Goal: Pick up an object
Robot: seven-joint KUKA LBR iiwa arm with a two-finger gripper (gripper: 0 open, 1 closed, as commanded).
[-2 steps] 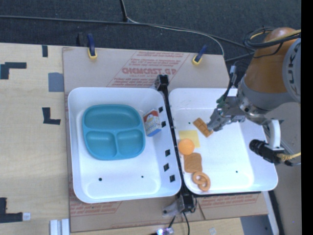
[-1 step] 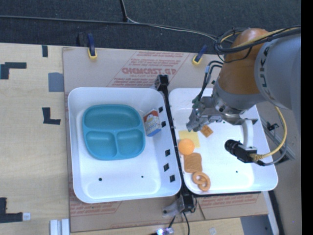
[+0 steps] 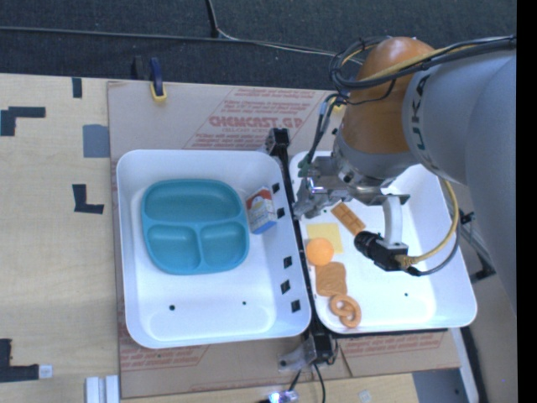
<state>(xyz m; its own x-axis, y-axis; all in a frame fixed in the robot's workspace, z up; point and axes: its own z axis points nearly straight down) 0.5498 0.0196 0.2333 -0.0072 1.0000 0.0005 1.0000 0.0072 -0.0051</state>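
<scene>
Left bin (image 3: 134, 250) carrying teal divided plate (image 3: 196, 225) lying flat mid-bin; small carton (image 3: 261, 211) leaning near divider wall.

Right bin (image 3: 436, 309) holding food toys clustered along left side, probably for easy reach: yellow cheese slice (image 3: 329, 235), orange ball (image 3: 320, 252), brown cracker (image 3: 332, 279), pretzel (image 3: 346, 310).

Gripper (image 3: 323, 193) hovering over cluster's upper end; finger spread not readable, nothing seen gripped.

Likely target: orange-brown stick (image 3: 347, 218), lying beside gripper, long axis running diagonally, upper-left to lower-right.

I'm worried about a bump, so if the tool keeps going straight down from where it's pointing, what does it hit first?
Probably the yellow cheese slice in the right bin, just below the tool. The orange ball lies close beside it, and depth is hard to judge.
</scene>
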